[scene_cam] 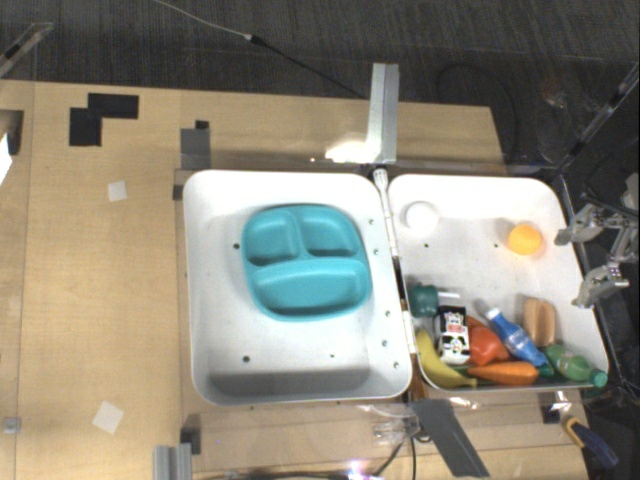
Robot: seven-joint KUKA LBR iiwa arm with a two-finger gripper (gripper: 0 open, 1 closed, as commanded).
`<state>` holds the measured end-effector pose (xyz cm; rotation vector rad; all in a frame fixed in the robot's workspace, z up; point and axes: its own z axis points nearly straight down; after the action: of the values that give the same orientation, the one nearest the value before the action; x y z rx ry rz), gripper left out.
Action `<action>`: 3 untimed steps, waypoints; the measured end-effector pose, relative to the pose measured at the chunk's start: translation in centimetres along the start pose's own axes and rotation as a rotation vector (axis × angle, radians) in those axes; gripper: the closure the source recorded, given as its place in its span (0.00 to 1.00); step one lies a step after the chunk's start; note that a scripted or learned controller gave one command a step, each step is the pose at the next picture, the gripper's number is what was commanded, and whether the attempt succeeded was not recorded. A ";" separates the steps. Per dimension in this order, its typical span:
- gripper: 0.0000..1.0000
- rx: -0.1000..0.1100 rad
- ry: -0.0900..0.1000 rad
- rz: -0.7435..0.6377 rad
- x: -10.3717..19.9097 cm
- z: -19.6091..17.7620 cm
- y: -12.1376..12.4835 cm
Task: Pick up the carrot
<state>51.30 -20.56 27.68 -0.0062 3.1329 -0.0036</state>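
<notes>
Orange carrot (508, 373), lying flat, near front edge of right bin (470, 203), among toys

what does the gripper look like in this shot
The gripper sits at the right edge, past the right bin. What shows is pale grey metal: thin, bony finger pieces with small joints, two prongs pointing left over the bin's rim. Dark cables and a thin rod run above it. No markings are legible.
</notes>
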 end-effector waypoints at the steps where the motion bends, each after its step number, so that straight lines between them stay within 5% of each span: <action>1: 0.00 -0.003 0.007 0.120 2.0 11.8 2.0; 2: 0.00 0.005 -0.017 -0.099 1.9 17.4 1.1; 3: 0.00 0.000 -0.005 0.157 -5.1 18.8 0.1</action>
<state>56.61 -20.49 8.94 0.2392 3.1183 -0.0030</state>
